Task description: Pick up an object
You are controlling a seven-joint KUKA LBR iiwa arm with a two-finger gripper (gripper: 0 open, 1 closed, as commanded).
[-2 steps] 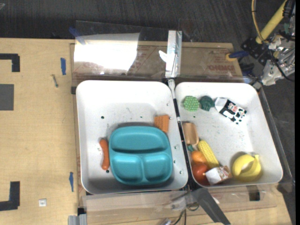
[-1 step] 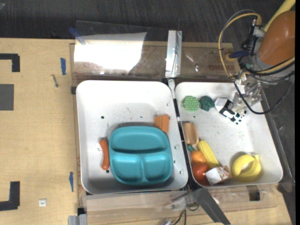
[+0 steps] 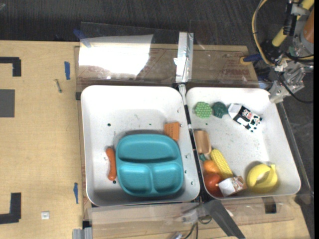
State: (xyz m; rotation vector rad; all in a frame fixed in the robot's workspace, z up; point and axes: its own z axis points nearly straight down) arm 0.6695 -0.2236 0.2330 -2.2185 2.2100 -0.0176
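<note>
Hanging over the far right corner of the right bin (image 3: 286,148), my gripper (image 3: 289,79) sat just outside the white rim, and nothing showed in its grasp. Whether it was spread or pressed together I could not tell; the metal parts blurred together at that corner. Yellow cables (image 3: 264,14) looped above my wrist.

Every object I might have picked lay down in the bins, apart from my gripper. Nearest to it was a white carton with black patches (image 3: 245,117), lying at the back of the right bin. Just left of it sat a dark green lump (image 3: 219,109), touching a light green bumpy ball (image 3: 203,109). Along the bin's left wall lay a tan block (image 3: 202,141), then a corn cob (image 3: 221,163) lying slantwise, with an orange ball (image 3: 210,167) and a red tomato (image 3: 212,182) packed beside it. A small white and red box (image 3: 232,185) rested against the tomato, and a yellow fruit (image 3: 262,177) sat in the near right corner.

In the left bin (image 3: 99,108) a teal divided plate (image 3: 149,166) lay flat near the front. An orange wedge (image 3: 172,131) touched its back right edge, and an orange carrot (image 3: 111,163) lay along its left side.
</note>
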